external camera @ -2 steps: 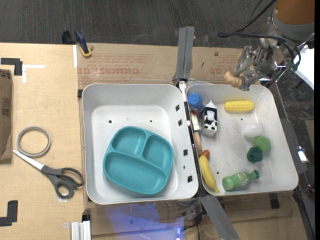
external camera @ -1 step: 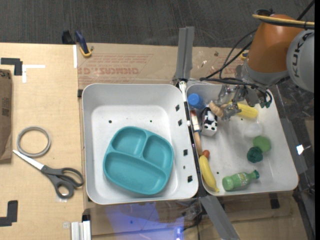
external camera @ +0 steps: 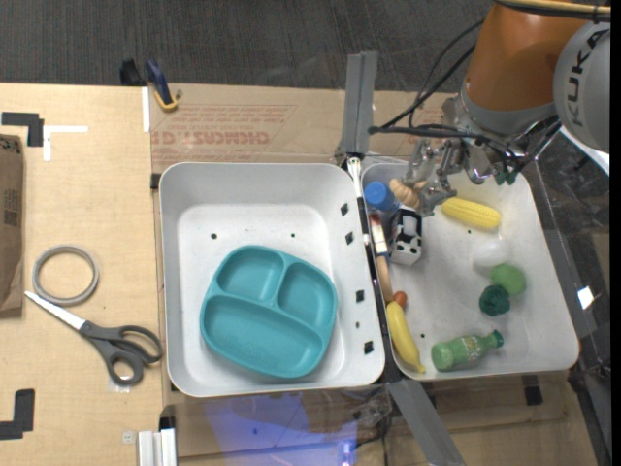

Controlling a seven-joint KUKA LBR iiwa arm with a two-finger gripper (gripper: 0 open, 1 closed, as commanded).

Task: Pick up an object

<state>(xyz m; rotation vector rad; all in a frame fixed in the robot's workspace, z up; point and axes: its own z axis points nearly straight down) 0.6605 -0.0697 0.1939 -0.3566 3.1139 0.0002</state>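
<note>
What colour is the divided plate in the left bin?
Teal blue; the divided plate shows clearly in the camera view.

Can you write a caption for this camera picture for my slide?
Robot tool hovers by corn in the right bin; teal plate in the left.

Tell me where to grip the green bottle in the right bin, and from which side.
Grip the green bottle across its wide body, coming straight down from above. It lies on its side on the right bin floor, cap toward the right, with bare floor along both long sides. The banana sits near its base, so stay toward mid-body.
</note>
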